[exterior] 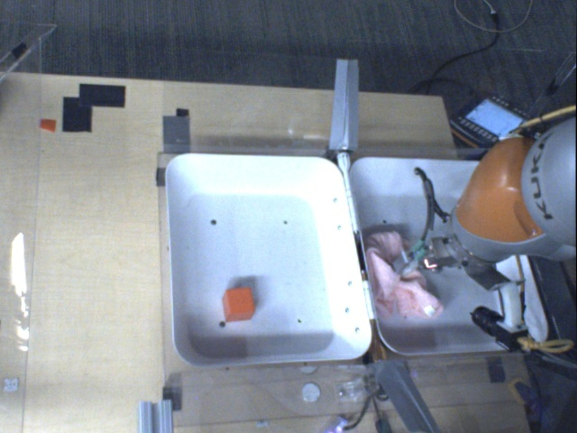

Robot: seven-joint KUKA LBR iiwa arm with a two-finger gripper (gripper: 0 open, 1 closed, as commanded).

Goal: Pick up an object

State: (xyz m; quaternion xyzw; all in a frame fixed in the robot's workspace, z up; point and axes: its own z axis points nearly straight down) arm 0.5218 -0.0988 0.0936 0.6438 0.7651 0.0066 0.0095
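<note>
A crumpled pink cloth (397,280) lies in the right bin (397,183), against its left wall. My gripper (424,260) is down in that bin at the cloth's right edge, touching or just over it. The orange band and grey wrist above hide most of the gripper. An orange block (239,304) sits in the left bin (252,188), near its front.
A metal divider post (345,106) stands between the two bins at the back. Black cables (428,197) loop beside my wrist. Black shapes and a small orange tag (48,125) lie on the wooden bench at far left.
</note>
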